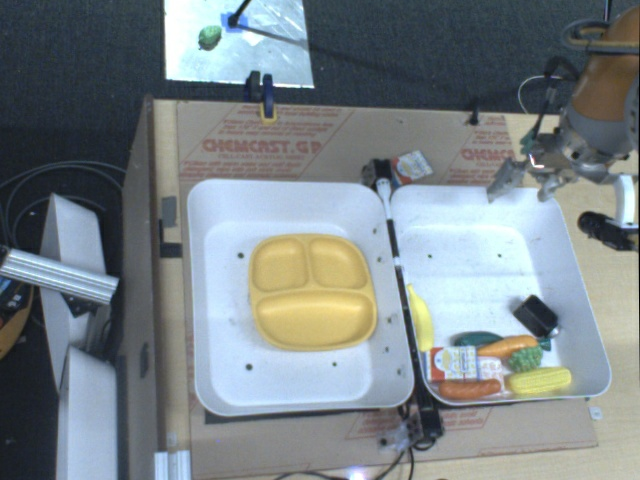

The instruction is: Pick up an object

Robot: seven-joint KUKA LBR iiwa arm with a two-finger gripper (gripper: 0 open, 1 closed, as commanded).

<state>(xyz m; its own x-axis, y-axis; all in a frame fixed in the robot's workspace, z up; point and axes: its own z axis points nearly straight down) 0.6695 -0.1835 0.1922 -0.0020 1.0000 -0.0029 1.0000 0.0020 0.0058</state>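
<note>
Your gripper (522, 180) sits spread open and empty above the right bin's (470, 230) far rim. The toy food (497, 364) is piled in its near corner, so you've got a reach ahead.

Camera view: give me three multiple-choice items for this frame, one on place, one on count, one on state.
1. Where does the yellow tray lie?
A. left bin
B. right bin
C. on the bench, outside both bins

2. How many compartments does the tray have?
A. two
B. three
C. five

3. Where is the gripper?
A. low among the toy food
B. over the right bin's far edge, apart from every object
C. on the tray

Answers:
1 A, it sits mid left bin.
2 B, two small compartments above one large.
3 B, the toy food lies at the near edge of the right bin, far from the gripper.
</note>
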